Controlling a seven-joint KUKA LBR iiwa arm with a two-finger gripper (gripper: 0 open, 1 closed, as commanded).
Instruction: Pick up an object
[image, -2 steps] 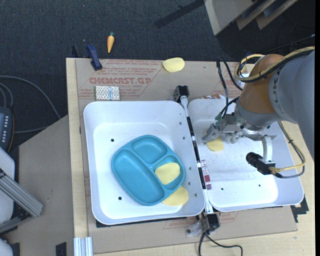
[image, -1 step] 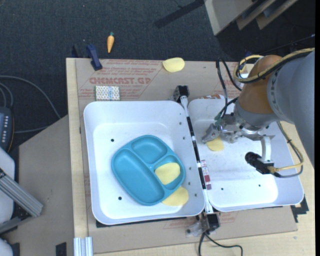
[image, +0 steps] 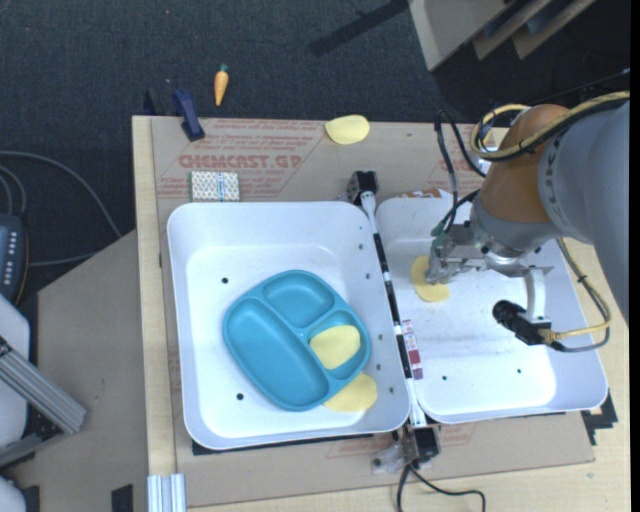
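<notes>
In the right bin (image: 520, 395), a flat yellow piece (image: 430, 288) lies close to the left wall. My gripper (image: 441, 268) is low over the top edge of this piece and hides part of it. The grey arm with its orange band (image: 525, 170) comes in from the upper right. In the left bin (image: 200, 250) a blue divided plate (image: 280, 340) carries a yellow piece (image: 337, 345) in its right compartment. Another yellow piece (image: 353, 394) lies on the bin floor against the plate's lower right rim.
A black part on a yellow cable (image: 520, 320) hangs over the right bin's middle. On the bench behind the bins lie a yellow lump (image: 347, 129), a patterned packet (image: 215, 185) and a blue item (image: 187, 113). A small carrot (image: 221, 85) lies beyond the bench.
</notes>
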